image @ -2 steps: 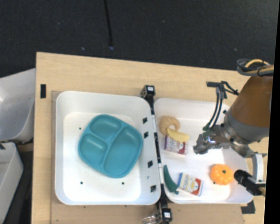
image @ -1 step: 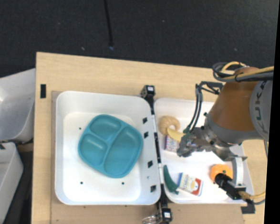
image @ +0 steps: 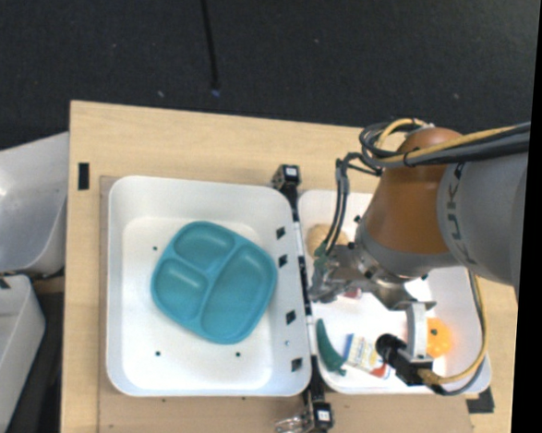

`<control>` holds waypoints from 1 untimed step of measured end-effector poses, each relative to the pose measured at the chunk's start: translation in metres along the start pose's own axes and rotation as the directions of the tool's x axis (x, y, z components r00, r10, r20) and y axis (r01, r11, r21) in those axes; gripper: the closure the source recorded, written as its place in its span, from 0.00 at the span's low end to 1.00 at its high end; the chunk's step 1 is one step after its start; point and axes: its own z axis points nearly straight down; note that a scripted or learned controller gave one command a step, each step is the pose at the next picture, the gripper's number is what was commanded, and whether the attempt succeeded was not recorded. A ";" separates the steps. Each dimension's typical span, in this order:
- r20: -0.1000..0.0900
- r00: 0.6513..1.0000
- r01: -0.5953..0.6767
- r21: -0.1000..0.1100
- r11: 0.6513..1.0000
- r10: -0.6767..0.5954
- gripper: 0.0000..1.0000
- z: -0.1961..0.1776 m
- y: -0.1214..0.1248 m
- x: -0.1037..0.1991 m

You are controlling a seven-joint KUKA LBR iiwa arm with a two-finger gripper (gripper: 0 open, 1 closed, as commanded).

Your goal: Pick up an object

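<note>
Green item [image: 329, 345] in the right bin [image: 458, 287], near side, close to the bin's left wall: likeliest pick candidate, since it lies just nearside of the gripper [image: 329, 285]

Other contents of right bin:
- white tube [image: 365, 354] with blue and red print, just right of the green item, may be touching it, cannot tell
- orange-yellow item [image: 439, 339] further right, near the right wall
- tan item [image: 317, 235] at the far left corner, partly covered by the arm [image: 410, 207]

Left bin [image: 131, 363]: one teal divided plate [image: 215, 282], lying flat about mid-bin, well apart from the gripper

Gripper state: it sits low over the left part of the right bin, beside the wall shared with the left bin. Wrist and arm hide most of it from above; whether it is spread or closed cannot be told. Nothing is visibly held

Step in hand (judgement): approach/descent phase in the right bin, grasp not yet made. Task at an early stage, no object lifted

Next move calls for (judgement): a shift toward the near side to centre over the green item, keeping off the bin wall, then descent and closure on it. Risks: the item is slim and lies next to the wall and the tube, so a closure may clip the tube or miss
</note>
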 end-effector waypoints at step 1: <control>0.000 1.000 0.001 -0.001 1.000 -0.001 1.00 0.004 0.007 0.050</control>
